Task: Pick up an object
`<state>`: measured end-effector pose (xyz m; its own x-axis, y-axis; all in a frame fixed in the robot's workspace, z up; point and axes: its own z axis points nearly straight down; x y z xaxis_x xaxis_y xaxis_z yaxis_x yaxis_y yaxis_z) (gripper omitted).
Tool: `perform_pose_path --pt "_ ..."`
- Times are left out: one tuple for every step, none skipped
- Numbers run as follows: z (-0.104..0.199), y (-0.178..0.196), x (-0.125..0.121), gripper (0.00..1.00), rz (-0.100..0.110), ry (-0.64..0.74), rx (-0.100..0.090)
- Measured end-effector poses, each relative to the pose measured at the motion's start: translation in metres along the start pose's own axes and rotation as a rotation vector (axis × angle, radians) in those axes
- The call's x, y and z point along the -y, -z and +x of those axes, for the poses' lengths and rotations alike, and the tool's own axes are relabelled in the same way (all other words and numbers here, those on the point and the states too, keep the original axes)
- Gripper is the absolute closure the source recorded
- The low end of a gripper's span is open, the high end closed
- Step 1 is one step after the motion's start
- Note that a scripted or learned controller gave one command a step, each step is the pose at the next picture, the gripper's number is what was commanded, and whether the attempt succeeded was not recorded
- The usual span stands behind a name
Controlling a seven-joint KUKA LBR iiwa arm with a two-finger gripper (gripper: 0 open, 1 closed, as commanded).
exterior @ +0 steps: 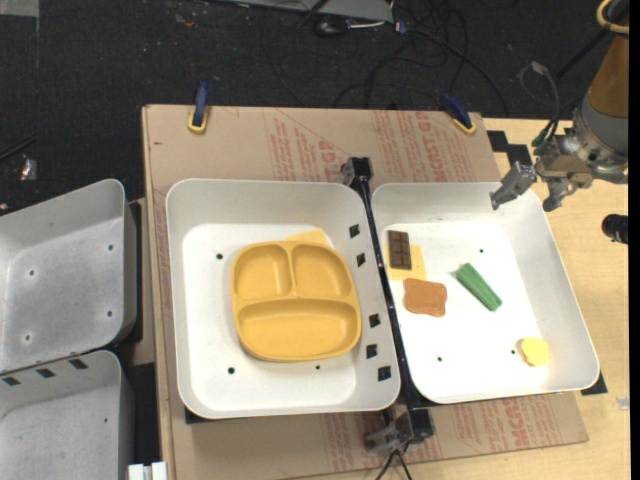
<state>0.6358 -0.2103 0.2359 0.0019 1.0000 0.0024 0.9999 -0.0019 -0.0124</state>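
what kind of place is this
Likely a robotics lab: two white bins clamped on a cardboard-topped bench, a robot arm reaching in, and loose cables on the dark floor.

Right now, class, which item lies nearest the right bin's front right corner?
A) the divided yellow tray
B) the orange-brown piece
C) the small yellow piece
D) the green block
C: the small yellow piece sits by that corner of the right bin.

A brown cardboard sheet covers the bench beneath two shallow white bins, the left bin and the right bin touching along a black divider strip. Two yellow-and-blue clamps grip the sheet's far edge, and black cables trail across the dark floor beyond. Further left lie grey metal trays.
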Motion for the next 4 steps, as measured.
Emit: perform_pose_path --pt "0.001 0.008 -0.003 0.0 -0.013 0.003 0.003" --pt "-0.003 -0.037 -0.009 0.0 -0.01 0.002 0.003" --pt "-0.004 -0.101 -0.006 0.0 -0.008 0.001 0.002" --pt "-0.003 -0.146 -0.006 0.0 -0.009 0.003 0.002"
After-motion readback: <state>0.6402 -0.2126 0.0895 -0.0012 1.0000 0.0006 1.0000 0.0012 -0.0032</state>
